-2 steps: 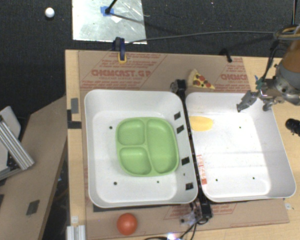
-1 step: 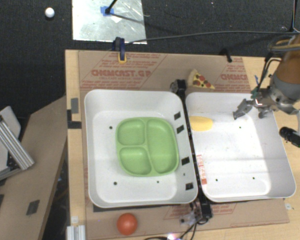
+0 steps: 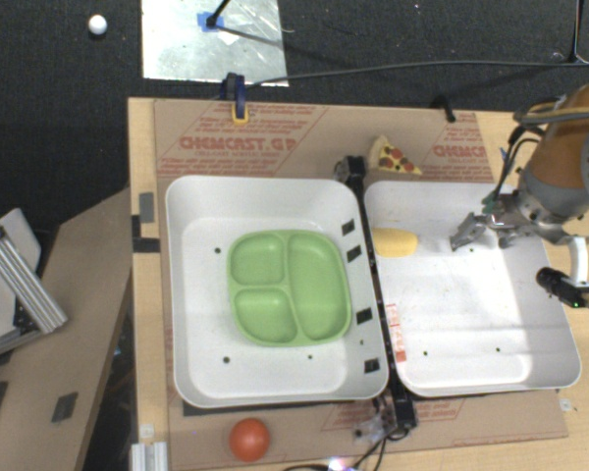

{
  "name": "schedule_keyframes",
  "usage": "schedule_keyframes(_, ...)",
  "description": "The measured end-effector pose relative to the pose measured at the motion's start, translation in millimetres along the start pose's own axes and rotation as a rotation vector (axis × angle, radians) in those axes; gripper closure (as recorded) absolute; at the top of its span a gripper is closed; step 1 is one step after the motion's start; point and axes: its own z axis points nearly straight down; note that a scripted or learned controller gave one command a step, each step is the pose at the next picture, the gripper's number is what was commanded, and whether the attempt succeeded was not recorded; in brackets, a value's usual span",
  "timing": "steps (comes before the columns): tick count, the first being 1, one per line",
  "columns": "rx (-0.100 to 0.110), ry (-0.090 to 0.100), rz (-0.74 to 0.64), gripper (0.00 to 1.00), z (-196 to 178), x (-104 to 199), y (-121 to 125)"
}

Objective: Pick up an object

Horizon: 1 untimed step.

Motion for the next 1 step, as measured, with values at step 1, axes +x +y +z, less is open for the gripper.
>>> schedule_keyframes(1,-0.003,-0.001,-0.001,0.0,17.9,0.2,1.1)
